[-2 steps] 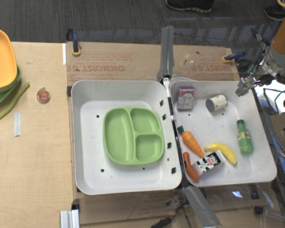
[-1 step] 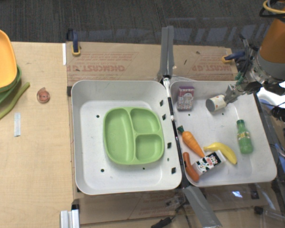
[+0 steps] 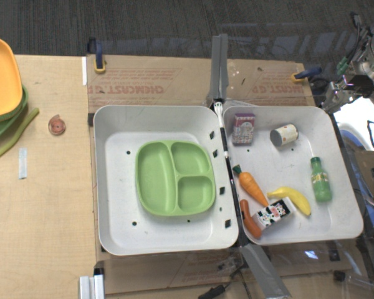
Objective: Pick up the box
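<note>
- Camera view: the small purple box (image 3: 243, 129) is standing in the far left corner of the right bin (image 3: 343, 167), touching neither claw nor arm.
- I cannot tell the claw's state from here.
- Near the box, a grey can (image 3: 284, 135) is lying on its side.
- Below the box, a carrot (image 3: 252, 188), banana (image 3: 291, 199) and green bottle (image 3: 320, 179) are lying.
- Left of the box, a green divided plate (image 3: 174, 178) is sitting in the left bin (image 3: 112, 167).

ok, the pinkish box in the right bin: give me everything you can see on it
The box is small, pink-purple, cardboard-looking, with a pale printed panel on its front; the print is too small to read. It stands upright in the right bin's far left corner, close to the divider wall. Nothing rests on it; the grey can lies nearby to its right, apart.
</note>
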You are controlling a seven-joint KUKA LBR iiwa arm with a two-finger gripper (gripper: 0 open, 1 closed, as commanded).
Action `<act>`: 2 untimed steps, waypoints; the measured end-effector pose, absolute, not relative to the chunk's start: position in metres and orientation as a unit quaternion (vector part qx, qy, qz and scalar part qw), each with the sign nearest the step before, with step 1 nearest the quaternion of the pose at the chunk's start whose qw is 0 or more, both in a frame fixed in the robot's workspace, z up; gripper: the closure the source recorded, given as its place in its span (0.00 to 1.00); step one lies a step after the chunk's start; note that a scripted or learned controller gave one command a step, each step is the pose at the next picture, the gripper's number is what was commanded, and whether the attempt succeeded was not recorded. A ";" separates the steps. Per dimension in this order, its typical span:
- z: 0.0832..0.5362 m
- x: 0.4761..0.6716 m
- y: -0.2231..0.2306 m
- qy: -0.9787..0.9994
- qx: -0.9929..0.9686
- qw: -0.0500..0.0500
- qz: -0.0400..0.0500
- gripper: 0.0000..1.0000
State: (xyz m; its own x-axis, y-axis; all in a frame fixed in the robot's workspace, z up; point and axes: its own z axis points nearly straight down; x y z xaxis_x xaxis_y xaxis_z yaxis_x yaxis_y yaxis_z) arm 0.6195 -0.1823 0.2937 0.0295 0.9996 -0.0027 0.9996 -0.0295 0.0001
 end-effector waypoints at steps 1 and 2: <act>0.236 0.620 -0.215 0.809 0.588 0.000 -0.001 1.00; 0.239 0.649 -0.202 0.668 0.744 0.001 -0.001 1.00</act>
State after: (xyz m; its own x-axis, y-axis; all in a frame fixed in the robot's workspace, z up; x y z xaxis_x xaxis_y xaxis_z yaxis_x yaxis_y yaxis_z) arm 0.6492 -0.2020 0.2386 0.1068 0.9943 -0.0026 0.9943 -0.1068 0.0000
